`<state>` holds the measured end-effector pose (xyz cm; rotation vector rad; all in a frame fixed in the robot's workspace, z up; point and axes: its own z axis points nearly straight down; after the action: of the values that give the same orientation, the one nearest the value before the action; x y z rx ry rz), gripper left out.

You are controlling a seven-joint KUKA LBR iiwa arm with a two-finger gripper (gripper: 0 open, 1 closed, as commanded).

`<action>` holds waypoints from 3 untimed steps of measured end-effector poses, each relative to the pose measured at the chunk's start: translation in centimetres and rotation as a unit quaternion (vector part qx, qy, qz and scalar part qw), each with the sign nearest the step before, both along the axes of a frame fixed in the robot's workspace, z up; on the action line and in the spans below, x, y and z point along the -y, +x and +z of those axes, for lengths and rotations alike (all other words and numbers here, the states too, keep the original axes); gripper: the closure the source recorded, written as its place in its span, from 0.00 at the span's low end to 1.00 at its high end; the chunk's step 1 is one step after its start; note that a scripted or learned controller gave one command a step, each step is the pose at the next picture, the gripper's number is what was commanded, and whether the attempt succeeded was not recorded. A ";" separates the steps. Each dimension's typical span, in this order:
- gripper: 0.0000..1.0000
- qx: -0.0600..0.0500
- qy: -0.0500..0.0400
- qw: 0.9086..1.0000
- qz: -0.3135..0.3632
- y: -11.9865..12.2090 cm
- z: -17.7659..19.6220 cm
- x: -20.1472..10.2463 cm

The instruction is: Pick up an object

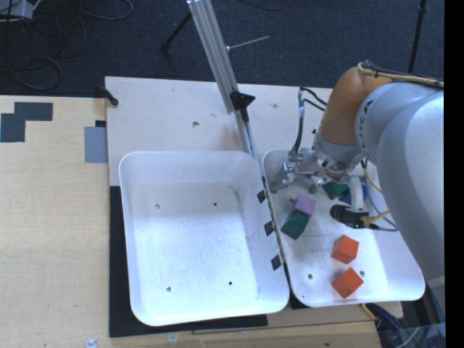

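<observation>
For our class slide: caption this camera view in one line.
Grey arm's gripper hangs over the right bin above purple, green and orange blocks.

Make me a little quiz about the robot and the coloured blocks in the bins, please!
1. True or false: the orange blocks lie in the right bin.
2. Which block touches the purple block? A) an orange one B) the dark green block C) a yellow one
3. Fill in: the end effector is above the ____ bin.

Key: 1 true; 2 B; 3 right.
</observation>
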<state>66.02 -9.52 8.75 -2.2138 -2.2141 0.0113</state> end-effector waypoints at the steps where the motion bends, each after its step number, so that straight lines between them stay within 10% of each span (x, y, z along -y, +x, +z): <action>1: 0.00 0.005 -0.001 1.000 -0.002 -7.4 0.4 3.3; 2: 1.00 0.006 -0.002 1.000 -0.002 -7.2 1.3 3.3; 3: 1.00 0.009 0.000 1.000 0.003 -5.1 10.7 -7.4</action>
<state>60.93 -2.11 19.44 -2.2145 -2.2300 -0.0085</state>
